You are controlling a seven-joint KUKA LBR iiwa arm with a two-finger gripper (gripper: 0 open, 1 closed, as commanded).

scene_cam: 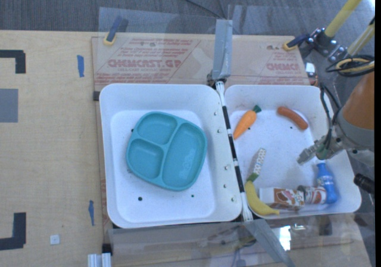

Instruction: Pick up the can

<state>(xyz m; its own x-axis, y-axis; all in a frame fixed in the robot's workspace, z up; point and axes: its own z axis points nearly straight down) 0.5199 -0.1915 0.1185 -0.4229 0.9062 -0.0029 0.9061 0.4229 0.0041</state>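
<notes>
Holding seven loose items, the right bin [351, 200] contains: the can [293, 196] lying on its side along the near wall, banana [257, 199] touching its left end, blue bottle [325, 183], carrot [244, 123], sausage [292, 117], and a small grey strip [258, 161]. Gripper [312, 154]: above the bottle, finger state cannot be told. Left bin [113, 105]: teal divided plate [166, 150].

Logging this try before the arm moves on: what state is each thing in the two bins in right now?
Teal plate: flat, in left bin.
Carrot: lying in right bin.
Sausage: lying, near back wall.
Banana: lying, front left corner.
Can: on its side, ungripped.
Blue bottle: lying down.
Gripper: above the bottle.
</notes>
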